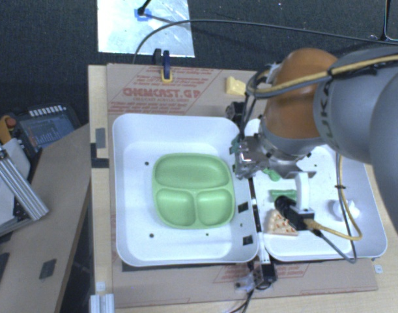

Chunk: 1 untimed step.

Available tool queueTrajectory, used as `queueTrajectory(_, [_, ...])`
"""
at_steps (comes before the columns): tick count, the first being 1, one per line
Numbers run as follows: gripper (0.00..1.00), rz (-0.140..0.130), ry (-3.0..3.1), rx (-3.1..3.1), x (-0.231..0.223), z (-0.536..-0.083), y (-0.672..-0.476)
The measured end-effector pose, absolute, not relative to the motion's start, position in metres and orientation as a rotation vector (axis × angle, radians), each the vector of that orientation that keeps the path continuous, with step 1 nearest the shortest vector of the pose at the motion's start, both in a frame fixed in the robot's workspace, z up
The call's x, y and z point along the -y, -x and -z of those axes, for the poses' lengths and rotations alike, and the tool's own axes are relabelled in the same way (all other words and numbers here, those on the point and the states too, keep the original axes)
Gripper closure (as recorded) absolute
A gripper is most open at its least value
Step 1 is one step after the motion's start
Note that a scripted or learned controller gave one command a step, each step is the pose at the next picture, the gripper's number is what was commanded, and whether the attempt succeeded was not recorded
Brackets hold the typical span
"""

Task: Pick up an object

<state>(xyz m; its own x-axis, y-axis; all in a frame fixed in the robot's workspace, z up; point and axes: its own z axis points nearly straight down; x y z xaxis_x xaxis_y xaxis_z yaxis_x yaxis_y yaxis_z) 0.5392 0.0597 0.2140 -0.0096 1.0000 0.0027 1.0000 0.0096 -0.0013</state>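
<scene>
- The left white bin (pixel 130 175) holds a pale green divided plate (pixel 191 191). It lies flat near the bin's middle, with one long compartment on its 12 o'clock side and two smaller ones at 6 o'clock.
- The gripper (pixel 244 160) hangs over the seam between the two bins, at 3 o'clock from the plate. The wrist covers it, so I cannot tell whether it is open or closed, or whether it has hold of anything.
- The right white bin (pixel 367 237) is largely covered by the grey arm (pixel 361 109).
- In the part that shows, a tan wedge-shaped piece (pixel 277 223) lies toward the bin's 7 o'clock corner, close to the left wall. A small green piece (pixel 283 193) lies just at 12 o'clock of it.
- Both bins rest on a cardboard sheet (pixel 163 91) with red print. A yellow block (pixel 236 85) lies on it at 12 o'clock of the seam, and a blue and yellow clamp (pixel 165 64) grips its far edge.
- Beyond the cardboard the ground is dark. A shiny sheet (pixel 143 15) lies there at 12 o'clock of the left bin, and a grey box (pixel 45 129) with a small display sits out at 9 o'clock.
</scene>
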Motion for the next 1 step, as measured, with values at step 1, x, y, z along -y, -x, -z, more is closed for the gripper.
queueTrajectory(1, [1.00,0.001,2.209,2.231,-0.1028,-0.2222,-0.5199])
